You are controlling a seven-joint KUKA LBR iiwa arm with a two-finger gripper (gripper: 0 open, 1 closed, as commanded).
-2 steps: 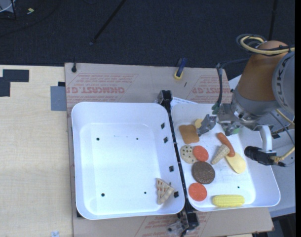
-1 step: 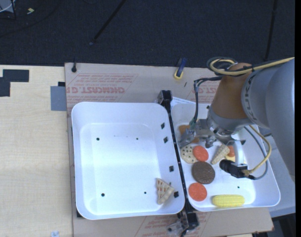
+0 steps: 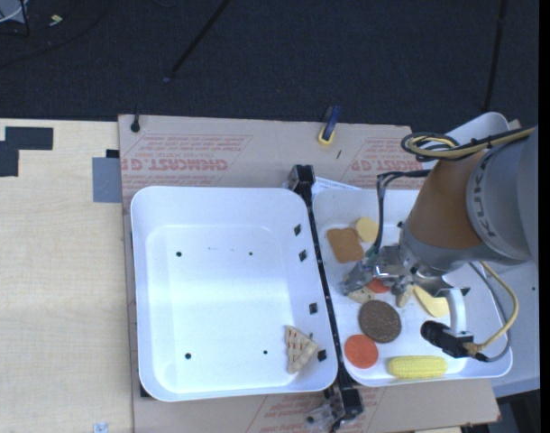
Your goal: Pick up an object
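My gripper (image 3: pixel 376 279) reaches down into the right bin (image 3: pixel 334 213), its metal fingers low among the toy foods. It hangs over a small red and orange piece (image 3: pixel 380 287) just above a round brown cookie (image 3: pixel 380 320). A tan bread slice (image 3: pixel 344 244) and a pale yellow piece (image 3: pixel 367 230) lie to its upper left. An orange-red disc (image 3: pixel 362 351) and a corn cob (image 3: pixel 417 365) sit near the bin's front edge. A yellow banana-like piece (image 3: pixel 431 300) lies beside the wrist. I cannot make out the gap between the fingers.
The left bin (image 3: pixel 221 287) holds a tan waffle-patterned wedge (image 3: pixel 298 347) in its front right corner. A black divider (image 3: pixel 313 269) separates the two bins. The arm's orange band (image 3: pixel 446 201) and cables hang over the right bin's right side.
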